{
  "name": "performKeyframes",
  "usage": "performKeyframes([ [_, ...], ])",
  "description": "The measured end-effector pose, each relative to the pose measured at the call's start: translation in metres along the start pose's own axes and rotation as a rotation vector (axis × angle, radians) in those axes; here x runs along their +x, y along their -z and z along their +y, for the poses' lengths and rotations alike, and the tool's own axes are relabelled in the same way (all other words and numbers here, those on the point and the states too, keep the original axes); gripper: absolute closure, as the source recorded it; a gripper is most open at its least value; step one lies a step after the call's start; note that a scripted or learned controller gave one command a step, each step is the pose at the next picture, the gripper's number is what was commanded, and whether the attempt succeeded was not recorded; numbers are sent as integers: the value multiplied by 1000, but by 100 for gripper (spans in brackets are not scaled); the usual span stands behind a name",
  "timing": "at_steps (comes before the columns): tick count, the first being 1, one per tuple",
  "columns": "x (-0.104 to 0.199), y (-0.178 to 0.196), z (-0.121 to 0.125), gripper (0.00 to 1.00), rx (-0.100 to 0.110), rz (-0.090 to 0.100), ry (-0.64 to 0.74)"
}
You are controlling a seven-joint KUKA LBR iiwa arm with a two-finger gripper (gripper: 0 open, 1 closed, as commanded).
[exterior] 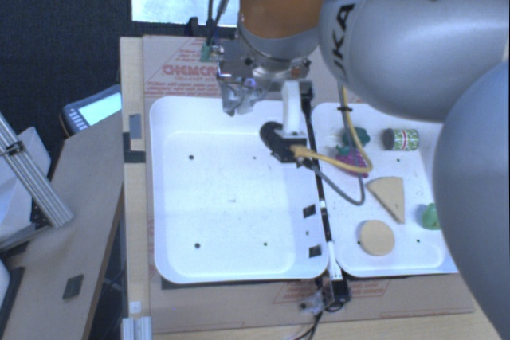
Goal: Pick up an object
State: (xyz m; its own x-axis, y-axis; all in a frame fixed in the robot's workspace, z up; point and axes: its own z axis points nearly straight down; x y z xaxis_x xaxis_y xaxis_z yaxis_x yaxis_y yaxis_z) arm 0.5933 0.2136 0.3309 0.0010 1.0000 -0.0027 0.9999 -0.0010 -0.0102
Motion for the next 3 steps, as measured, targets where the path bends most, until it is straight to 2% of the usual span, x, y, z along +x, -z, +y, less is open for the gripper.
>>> performKeyframes([
  [1, 21, 68, 27, 100, -17, 6, 6],
  [2, 20, 215, 13, 100, -29, 10, 7],
  [3, 20, 205, 13, 0, -12, 4, 6],
])
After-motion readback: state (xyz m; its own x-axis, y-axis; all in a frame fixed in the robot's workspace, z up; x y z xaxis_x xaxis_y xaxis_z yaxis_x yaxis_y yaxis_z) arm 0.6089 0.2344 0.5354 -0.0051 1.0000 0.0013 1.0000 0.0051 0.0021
